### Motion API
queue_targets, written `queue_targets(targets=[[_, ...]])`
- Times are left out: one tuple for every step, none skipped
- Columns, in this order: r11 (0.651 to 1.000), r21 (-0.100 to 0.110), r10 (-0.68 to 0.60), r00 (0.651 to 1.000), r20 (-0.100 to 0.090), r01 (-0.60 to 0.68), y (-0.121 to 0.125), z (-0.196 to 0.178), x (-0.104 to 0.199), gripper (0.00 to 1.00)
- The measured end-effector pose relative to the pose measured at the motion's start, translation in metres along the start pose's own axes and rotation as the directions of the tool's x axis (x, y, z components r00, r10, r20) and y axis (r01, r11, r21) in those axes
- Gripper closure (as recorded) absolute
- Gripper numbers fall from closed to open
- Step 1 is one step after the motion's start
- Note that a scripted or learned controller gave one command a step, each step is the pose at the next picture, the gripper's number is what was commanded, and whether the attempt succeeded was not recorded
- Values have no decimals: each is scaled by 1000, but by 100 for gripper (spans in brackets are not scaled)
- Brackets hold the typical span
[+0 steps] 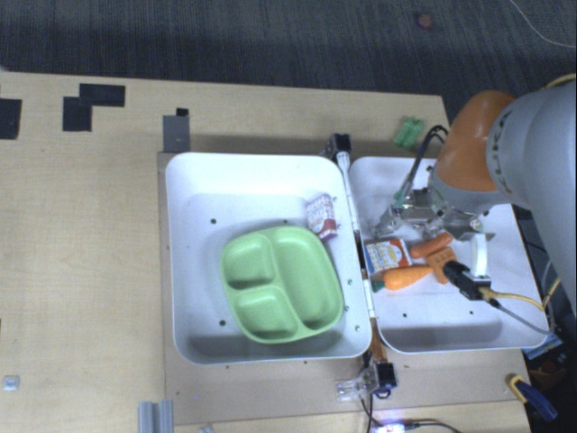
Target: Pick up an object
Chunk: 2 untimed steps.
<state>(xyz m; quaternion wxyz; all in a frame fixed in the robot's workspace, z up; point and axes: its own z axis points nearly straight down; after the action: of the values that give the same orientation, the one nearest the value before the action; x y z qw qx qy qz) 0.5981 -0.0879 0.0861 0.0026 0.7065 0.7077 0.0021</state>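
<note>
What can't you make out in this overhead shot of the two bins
- Gripper, camera view: the arm's wrist covers its fingers, so open or shut is unclear.
- Small packet in the left bin: print too small to read.
- Items beside the carrot: overlapping, partly under the arm.

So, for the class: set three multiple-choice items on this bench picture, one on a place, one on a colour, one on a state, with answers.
1. Where does the divided plate lie?
A. left bin
B. right bin
C. on the bench outside the bins

2. What colour is that plate?
A. red
B. green
C. blue

3. How does the plate lie?
A. flipped over
B. open side up
C. standing on edge

Answers:
1 A: it rests in the left bin, beside a small wrapper.
2 B: it is pale green.
3 B: its three compartments face up.
</note>
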Motion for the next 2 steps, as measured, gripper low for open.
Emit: queue_targets(targets=[[1000,1,-4,1000,-1,4,15,0,6,0],[1000,3,-5,1000,-1,5,45,1,5,0]])
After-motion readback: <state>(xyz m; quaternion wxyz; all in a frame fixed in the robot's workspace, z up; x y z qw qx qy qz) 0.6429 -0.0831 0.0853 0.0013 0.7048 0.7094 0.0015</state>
